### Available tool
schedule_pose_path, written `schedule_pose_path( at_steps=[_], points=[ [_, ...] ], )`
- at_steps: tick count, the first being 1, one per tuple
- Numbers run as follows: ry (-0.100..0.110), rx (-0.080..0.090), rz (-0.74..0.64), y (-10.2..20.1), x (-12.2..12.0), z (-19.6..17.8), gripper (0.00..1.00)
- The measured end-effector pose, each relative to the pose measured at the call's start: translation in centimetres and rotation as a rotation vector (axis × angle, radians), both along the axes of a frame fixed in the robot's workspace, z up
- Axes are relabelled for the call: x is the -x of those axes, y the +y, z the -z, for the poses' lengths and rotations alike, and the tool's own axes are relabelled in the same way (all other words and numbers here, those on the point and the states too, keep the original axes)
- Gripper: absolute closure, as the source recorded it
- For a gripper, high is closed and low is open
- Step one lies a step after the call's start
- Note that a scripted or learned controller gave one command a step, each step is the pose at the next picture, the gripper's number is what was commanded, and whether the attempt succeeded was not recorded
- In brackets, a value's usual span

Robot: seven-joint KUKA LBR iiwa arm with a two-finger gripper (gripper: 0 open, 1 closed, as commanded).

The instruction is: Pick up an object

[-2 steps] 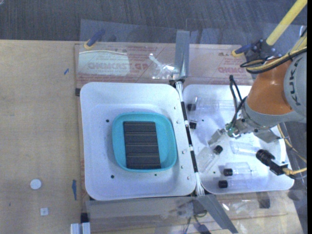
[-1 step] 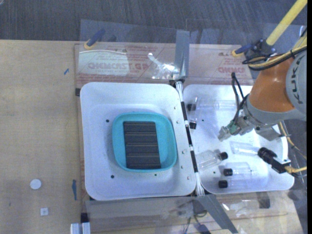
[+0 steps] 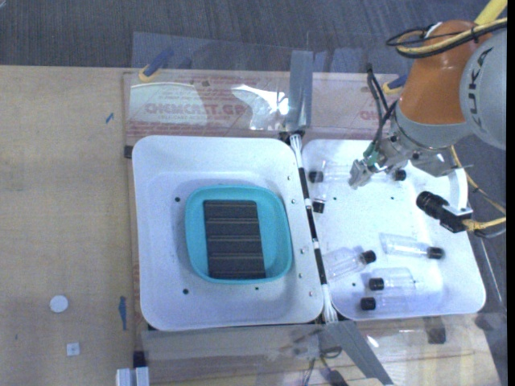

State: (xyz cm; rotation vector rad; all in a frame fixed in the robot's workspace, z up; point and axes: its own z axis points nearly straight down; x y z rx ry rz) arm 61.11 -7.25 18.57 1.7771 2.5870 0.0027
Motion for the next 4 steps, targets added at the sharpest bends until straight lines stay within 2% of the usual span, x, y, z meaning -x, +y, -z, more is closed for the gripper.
schedule_pose_path(
  at_steps=[1, 2, 3, 4],
  points=[
    [0.002, 0.0, -0.096, -2.8, -0.7, 2.5, 1.0],
    [0.002, 0.0, -0.376, -4.1, 4.5, 3.8, 1.0],
    [-0.001, 0.001, -0.322, 1.3, -4.4, -0.1, 1.0],
    [0.0, 0.001, -0.591, -2.5, -1.8, 4.2, 1.0]
  ],
)
